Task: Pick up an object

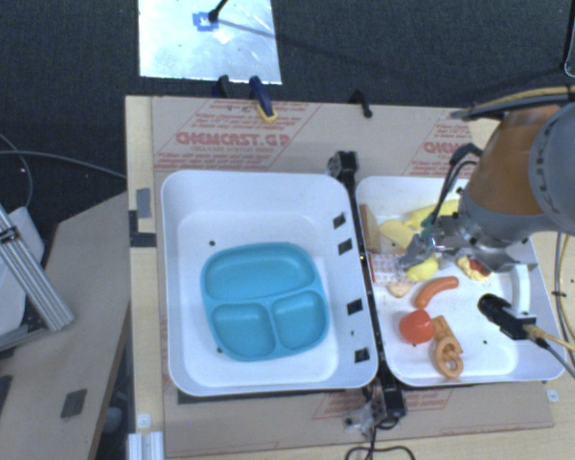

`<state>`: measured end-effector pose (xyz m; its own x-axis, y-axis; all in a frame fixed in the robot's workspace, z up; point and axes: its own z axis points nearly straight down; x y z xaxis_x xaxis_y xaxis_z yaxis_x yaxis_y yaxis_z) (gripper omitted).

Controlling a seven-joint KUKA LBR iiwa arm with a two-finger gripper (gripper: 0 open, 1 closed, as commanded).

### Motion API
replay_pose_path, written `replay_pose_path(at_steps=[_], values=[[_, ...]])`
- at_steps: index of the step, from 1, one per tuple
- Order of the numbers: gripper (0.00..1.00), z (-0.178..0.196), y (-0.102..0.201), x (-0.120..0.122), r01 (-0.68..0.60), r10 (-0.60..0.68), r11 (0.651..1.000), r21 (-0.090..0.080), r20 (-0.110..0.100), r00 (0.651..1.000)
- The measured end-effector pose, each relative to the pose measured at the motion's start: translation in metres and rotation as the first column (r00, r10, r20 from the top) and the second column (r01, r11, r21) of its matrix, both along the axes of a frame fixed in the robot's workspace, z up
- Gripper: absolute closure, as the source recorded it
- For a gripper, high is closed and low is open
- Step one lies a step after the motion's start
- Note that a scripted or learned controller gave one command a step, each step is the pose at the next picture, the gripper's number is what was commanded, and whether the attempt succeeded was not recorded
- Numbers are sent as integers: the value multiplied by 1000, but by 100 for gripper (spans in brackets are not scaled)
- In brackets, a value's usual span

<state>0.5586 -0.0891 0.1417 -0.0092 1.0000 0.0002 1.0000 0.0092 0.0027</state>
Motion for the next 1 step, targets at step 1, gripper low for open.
replay_pose_path(at_steps=[1], values=[[100, 45, 60, 26, -1, 1, 1000, 1, 4, 1000]])
